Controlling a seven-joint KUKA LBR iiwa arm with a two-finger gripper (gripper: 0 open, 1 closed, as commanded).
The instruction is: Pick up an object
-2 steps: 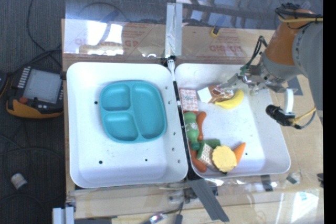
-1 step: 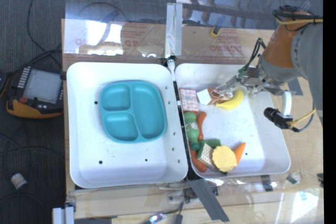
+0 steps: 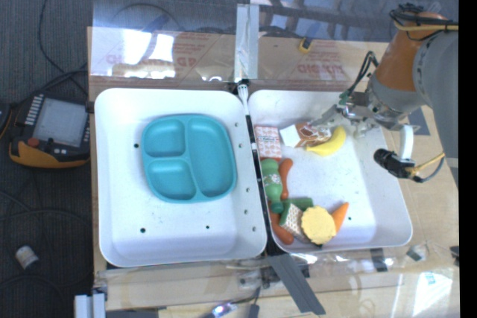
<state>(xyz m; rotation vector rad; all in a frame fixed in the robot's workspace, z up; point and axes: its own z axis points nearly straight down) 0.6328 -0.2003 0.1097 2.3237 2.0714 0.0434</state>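
yellow round toy (image 3: 319,224) | claw (image 3: 344,115) by banana (image 3: 329,144) | labels unreadable

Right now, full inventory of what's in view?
bins: 2, white, side by side on the bench; left bin, right bin
tray: 1, teal, three compartments, in the left bin
banana: 1, yellow, upper right bin, by the gripper
packet: 1, red and white, right bin against the divider
carrot: 1, orange, lower right bin
round yellow item: 1, lower right bin, beside the carrot
green items: a few, along the divider, too jumbled to count
pendant: 1, orange and black, floor left of the bins
arm: 1, grey with orange band, from the right
gripper: 1, over the upper right bin near the banana
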